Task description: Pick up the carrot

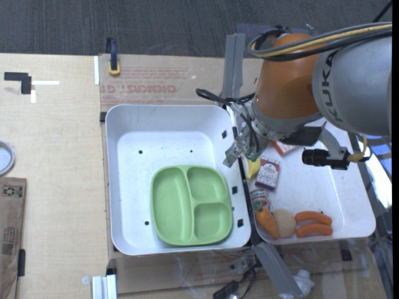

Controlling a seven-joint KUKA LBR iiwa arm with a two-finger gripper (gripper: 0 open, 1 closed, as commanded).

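Lettering "KU" on my arm [349,73] reads clearly; gripper [240,149] aperture I cannot tell, carrot [266,222] lies below.

Colours, quick rundown: arm [355,73] is grey w/ a big orange band, black lettering on the side. Both bins [124,167] white, left one has small black dots. Plate [190,204] in the left bin is pale green. Carrot [267,222] orange w/ a bit of green on top. 2 sausages [313,224] orange-red, bun [285,222] tan. Box [269,173] is dark red/maroon w/ a white label. Banana [253,167] yellow. Bench is light wood, clamp [112,55] blue & yellow.
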